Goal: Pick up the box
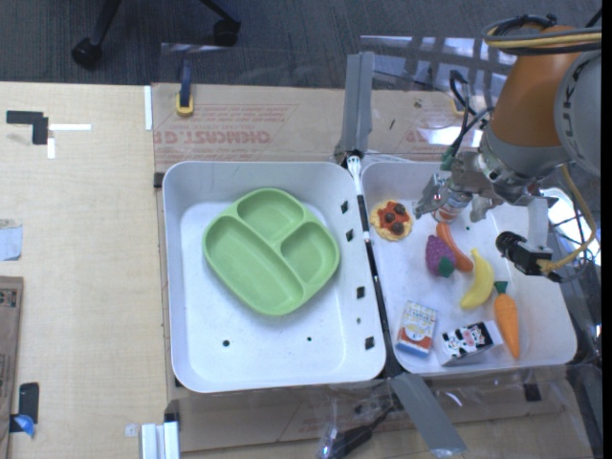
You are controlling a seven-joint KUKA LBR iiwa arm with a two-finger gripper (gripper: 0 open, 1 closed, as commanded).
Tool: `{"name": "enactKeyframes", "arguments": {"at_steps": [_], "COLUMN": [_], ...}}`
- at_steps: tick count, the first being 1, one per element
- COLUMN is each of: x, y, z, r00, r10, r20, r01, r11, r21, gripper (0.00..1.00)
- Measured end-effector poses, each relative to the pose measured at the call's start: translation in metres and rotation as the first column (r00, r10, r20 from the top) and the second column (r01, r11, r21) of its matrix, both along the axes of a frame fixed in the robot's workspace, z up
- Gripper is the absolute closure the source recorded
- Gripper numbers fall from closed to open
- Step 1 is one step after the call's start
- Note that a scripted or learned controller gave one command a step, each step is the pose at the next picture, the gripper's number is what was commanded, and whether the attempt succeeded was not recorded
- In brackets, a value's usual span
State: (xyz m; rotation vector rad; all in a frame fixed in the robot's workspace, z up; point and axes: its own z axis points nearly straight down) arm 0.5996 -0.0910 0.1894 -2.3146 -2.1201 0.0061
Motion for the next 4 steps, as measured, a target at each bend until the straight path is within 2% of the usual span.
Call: {"name": "enactKeyframes", "arguments": {"at_steps": [1,2,3,4], "x": [0.034,-0.010,-0.002,0.059], "y": [-0.072,-0.029,-0.001,-0.022], "z": [-0.017,0.021,-0.001,-0.022], "r00": [1.000,1.000,1.000,0.973], "r10": [-0.020,-0.024,0.030,0.233], "r20": [0.001,-0.001,-0.001,0.003], "r01": [0.020,0.024,-0.030,-0.233], "r11": [1.000,1.000,1.000,0.973], "r21": [-0.001,0.000,0.000,-0.001], "gripper": [0.00,0.00,0.00,0.00]}}
